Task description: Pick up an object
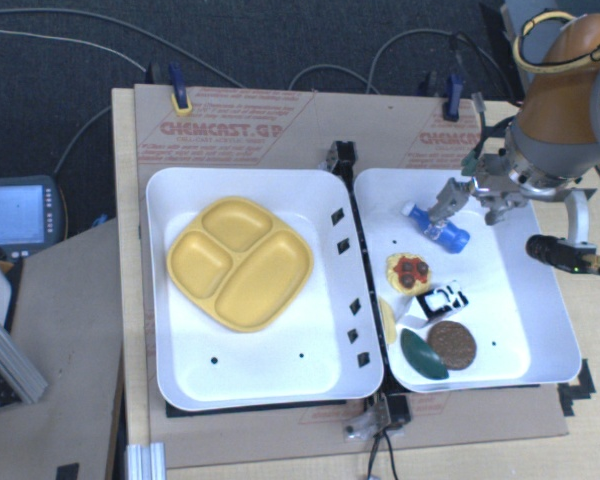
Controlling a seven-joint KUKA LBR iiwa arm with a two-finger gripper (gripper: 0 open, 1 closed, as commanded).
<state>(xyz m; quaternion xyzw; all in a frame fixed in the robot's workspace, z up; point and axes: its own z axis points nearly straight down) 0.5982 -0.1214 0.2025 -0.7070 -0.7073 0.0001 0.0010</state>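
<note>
You see a gripper (442, 211) of dull grey metal, below an arm whose orange band (568, 83) has a smooth, glossy sheen. Directly at its fingertips lies a blue object (441, 228) of shiny plastic. Both white bins (270, 383) look like smooth, semi-gloss moulded plastic. Left of the tool, the yellow divided plate (240, 262) is matt plastic. Nearer the camera than the tool, the brown disc (451, 344) looks rough and grainy. Under the bins, the board (240, 120) appears matt, cardboard-like, with red print.
</note>
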